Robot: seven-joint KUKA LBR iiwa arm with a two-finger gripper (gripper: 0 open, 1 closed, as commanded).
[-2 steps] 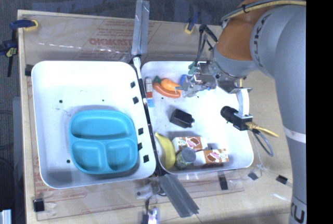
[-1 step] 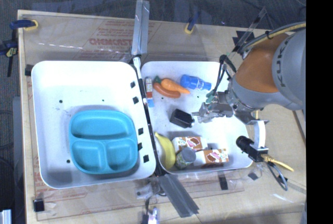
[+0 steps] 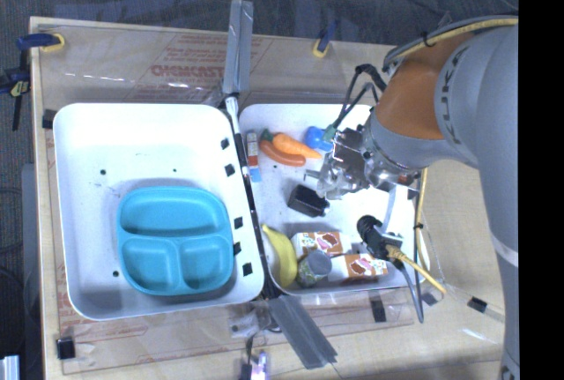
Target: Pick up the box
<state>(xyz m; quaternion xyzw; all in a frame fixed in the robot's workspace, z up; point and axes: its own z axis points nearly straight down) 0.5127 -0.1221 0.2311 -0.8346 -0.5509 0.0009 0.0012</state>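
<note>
In the right bin [image 3: 291,118], the tool [image 3: 330,180] (can't tell its grip) hovers by a black block [image 3: 308,201], so it'll probably miss the box [image 3: 318,242].

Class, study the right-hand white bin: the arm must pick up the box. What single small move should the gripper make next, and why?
Probably shift the gripper toward the bin's near edge, then lower it. It hangs beside the small black block, while the patterned cardboard box lies nearer the front wall of the right white bin, wedged between the yellow banana and a second patterned box.
</note>
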